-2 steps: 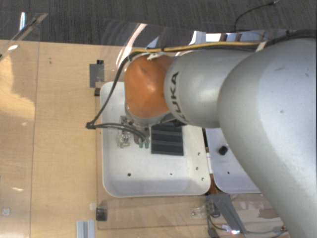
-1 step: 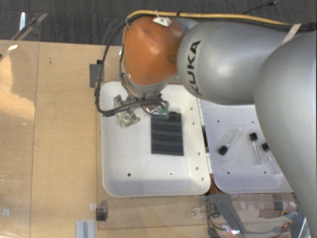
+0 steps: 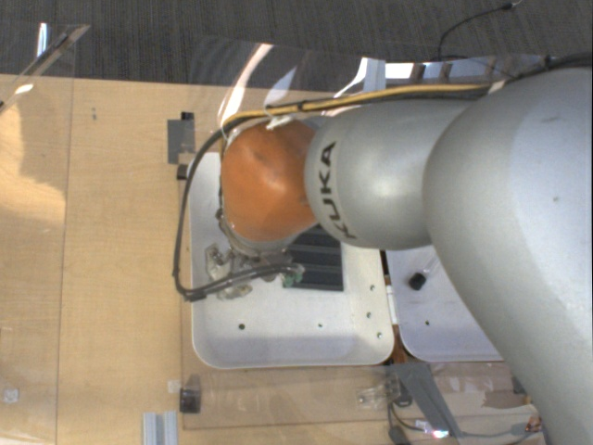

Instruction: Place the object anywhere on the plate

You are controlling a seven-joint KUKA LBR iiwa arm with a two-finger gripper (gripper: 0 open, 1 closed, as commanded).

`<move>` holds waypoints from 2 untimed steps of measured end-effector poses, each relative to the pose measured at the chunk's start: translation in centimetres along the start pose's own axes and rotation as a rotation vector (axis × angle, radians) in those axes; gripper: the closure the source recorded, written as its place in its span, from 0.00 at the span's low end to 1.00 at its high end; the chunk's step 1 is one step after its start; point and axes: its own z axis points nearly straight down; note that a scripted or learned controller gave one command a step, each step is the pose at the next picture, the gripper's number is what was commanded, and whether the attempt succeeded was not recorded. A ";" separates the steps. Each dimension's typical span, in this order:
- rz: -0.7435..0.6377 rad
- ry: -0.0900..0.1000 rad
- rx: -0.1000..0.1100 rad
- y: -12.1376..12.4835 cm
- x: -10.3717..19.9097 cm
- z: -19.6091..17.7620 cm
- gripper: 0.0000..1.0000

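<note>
While the big grey KUKA arm [image 3: 482,174] reaches in from the right and covers much of the scene, its orange band [image 3: 264,188] sits over the upper part of the left shallow white plastic bin [image 3: 287,341]. Just below the band, the gripper [image 3: 233,269] hangs low over that bin's left side, near the wall. It is a cluster of pale metal and clear parts, seen from above and half hidden by the wrist, so I cannot tell whether it is open or closed, or whether it has hold of anything. A dark ribbed rectangular slab [image 3: 320,260] lies in the left bin just right of the gripper, with its top edge under the arm; it could be the plate, but I am not sure. A small green piece [image 3: 293,274] shows at the slab's lower left corner, touching or very close to it. The small black object [image 3: 417,281] lies on the floor of the right white bin [image 3: 445,336], near that bin's left wall, well apart from the gripper and from the slab. A thin black cable [image 3: 180,248] loops from the wrist out past the left bin's edge over the light wooden bench [image 3: 93,248], and a yellow cable [image 3: 371,98] runs along the top of the arm.
</note>
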 end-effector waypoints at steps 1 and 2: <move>-0.143 -0.002 0.000 -1.6 -2.3 -6.8 1.00; -0.290 -0.007 0.002 1.1 5.0 -0.1 1.00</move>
